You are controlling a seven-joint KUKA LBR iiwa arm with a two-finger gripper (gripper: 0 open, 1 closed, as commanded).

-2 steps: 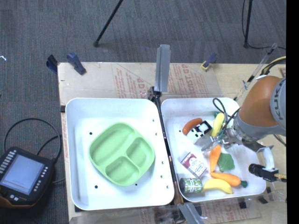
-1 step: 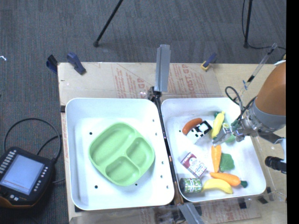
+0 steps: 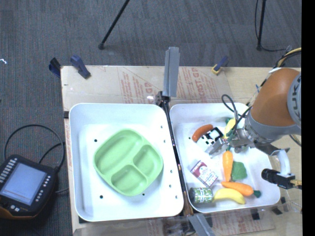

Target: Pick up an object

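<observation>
Lowered into the right bin (image 3: 256, 200), near its back edge, among crowded toy food. Gripper (image 3: 218, 142) poised just beside a sausage (image 3: 202, 132), above the upper carrot (image 3: 227, 164); cannot tell how far open, nor whether anything is caught between.

Likely trouble: closing on two things at once, packed this tight. Smooth, rounded plastic apt to squirt sideways from a pinch. Tapered carrot prone to slip toward its thin end. Sausage short and glossy, liable to roll toward the bin's back wall.

Elsewhere in the right bin: second carrot (image 3: 237, 188) and curved banana (image 3: 229, 195) touching near the front edge; green can (image 3: 201, 195) lying at the front-left corner; flat printed packet (image 3: 204, 173) hard to get under. In the left bin (image 3: 78, 132), a matte green divided plate (image 3: 128, 162), shallow, three compartments.
</observation>
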